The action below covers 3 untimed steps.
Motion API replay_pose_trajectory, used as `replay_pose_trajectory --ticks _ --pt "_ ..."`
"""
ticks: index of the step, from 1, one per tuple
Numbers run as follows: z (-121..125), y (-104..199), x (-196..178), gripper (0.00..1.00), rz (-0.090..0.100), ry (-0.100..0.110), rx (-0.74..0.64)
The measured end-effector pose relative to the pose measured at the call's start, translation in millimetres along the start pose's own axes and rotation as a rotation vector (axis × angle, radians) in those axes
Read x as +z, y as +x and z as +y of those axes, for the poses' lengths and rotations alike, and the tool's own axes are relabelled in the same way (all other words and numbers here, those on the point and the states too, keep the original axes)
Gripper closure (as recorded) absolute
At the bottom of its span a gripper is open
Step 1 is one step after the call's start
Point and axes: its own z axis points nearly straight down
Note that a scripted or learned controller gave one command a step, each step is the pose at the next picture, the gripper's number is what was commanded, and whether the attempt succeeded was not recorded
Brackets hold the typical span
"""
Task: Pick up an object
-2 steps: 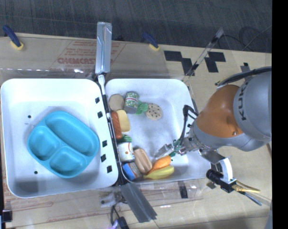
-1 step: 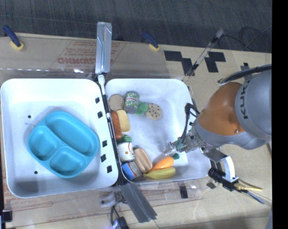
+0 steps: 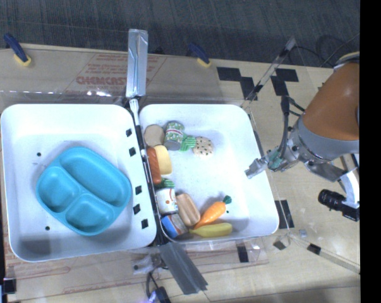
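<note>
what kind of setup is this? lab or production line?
Most likely a lab grasping testbed: two white bins taped to a bench, toy food such as a carrot and banana, a blue divided tray, loose cables.

A blue tray lies in the left bin; toy foods, including a carrot, crowd the right bin.

Grey arm, broad orange band, thin cables, small pale metallic end
</note>
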Motion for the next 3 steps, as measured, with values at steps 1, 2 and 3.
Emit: replay_pose_trajectory --ticks 1,2,3 --pt "-0.9 1.2 3.7 0.00 0.005 0.006 0.000" --pt "4.4 34.1 146.1 0.00 0.007 0.005 -0.079" --pt "5.2 33.2 136.2 1.00 0.006 0.004 -0.082"
